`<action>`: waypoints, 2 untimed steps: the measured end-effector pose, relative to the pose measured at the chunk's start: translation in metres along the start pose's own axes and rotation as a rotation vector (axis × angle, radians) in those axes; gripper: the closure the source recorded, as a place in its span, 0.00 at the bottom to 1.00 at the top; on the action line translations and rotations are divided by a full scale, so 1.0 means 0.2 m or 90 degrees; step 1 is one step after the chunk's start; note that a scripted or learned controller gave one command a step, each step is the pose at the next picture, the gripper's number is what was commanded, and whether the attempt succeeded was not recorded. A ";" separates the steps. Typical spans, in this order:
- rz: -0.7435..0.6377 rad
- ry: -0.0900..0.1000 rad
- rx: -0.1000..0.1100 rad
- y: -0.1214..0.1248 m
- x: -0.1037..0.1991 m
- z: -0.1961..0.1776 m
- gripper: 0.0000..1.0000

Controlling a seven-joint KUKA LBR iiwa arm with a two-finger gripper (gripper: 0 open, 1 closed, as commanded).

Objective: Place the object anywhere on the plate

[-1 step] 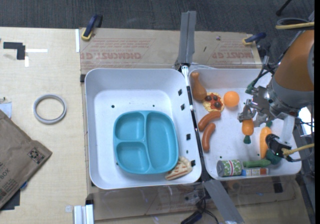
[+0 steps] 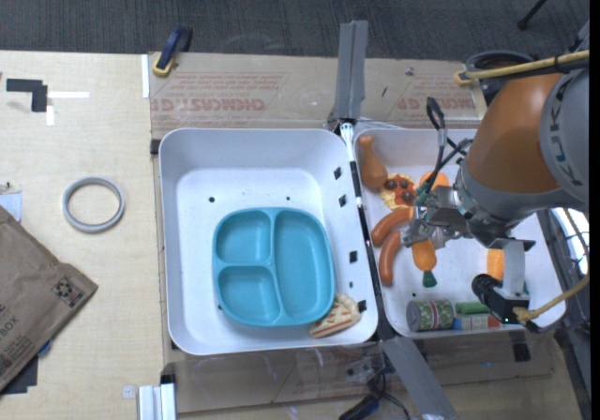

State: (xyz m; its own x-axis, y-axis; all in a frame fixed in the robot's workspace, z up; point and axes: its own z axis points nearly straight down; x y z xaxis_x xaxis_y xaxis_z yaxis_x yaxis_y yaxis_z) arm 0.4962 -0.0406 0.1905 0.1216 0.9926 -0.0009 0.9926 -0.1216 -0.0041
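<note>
Plate [image 2: 274, 266] = landmark: blue, three compartments, lying low-centre in the left bin [image 2: 187, 221]. White floor shows above the plate and to its left; room is tight at its right and bottom edges. A sandwich wedge [image 2: 336, 317] touches the plate's lower-right rim, up against the bin's front-right corner.

Right of the plate, past the divider, is the right bin [image 2: 459, 277]. In it: two sausages [image 2: 389, 240] nearest the plate, a brown piece [image 2: 373, 163] and pizza slice [image 2: 401, 187] further up, a carrot [image 2: 425, 257], and a can [image 2: 431, 315] by the front wall.

Gripper [image 2: 424, 226] sits over the carrot/sausages, right of the plate; arm [image 2: 520, 142] covers the bin's upper right. Fingers buried in clutter, can't tell if released or clenched, or on what.
</note>
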 end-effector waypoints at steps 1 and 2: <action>0.002 -0.001 0.000 0.12 0.39 -0.17 1.00; -0.013 -0.001 0.000 -0.04 0.65 0.00 1.00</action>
State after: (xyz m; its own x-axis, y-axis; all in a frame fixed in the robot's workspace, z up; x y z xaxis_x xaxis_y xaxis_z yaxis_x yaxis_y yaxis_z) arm 0.5042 0.0900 0.1901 0.1017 0.9948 -0.0026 0.9948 -0.1017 -0.0047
